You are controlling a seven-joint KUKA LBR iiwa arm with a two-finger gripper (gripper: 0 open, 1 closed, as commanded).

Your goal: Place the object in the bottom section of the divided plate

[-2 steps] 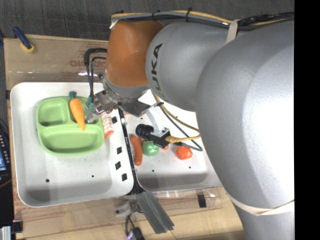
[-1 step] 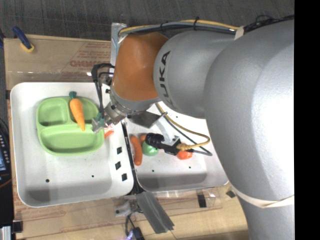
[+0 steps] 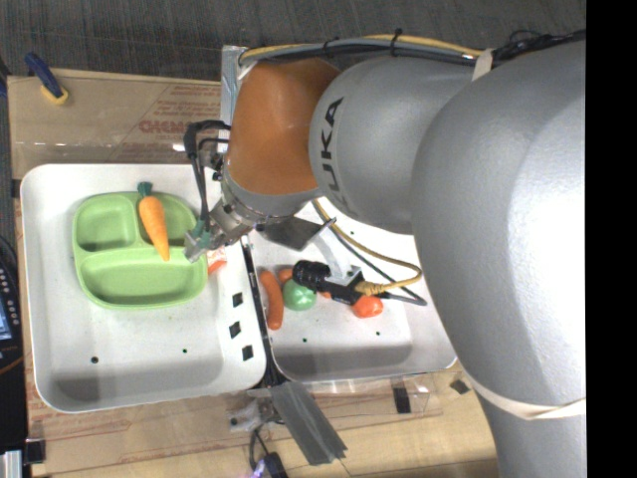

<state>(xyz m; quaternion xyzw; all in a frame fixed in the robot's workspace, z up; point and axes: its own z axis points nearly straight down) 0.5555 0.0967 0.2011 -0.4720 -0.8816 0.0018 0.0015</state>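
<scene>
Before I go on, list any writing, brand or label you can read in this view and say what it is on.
"KUKA", partly seen as "UKA", running sideways on the grey arm beside its orange band.
Red printing on the cardboard sheet behind the left bin: upside down and too blurred to read.
Nothing legible on the green divided plate or the carrot.

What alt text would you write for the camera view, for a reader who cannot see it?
A carrot lies across the divider of a green plate in the left bin. The arm reaches over, its claw at the plate's right edge; toy vegetables sit in the right bin.
</scene>
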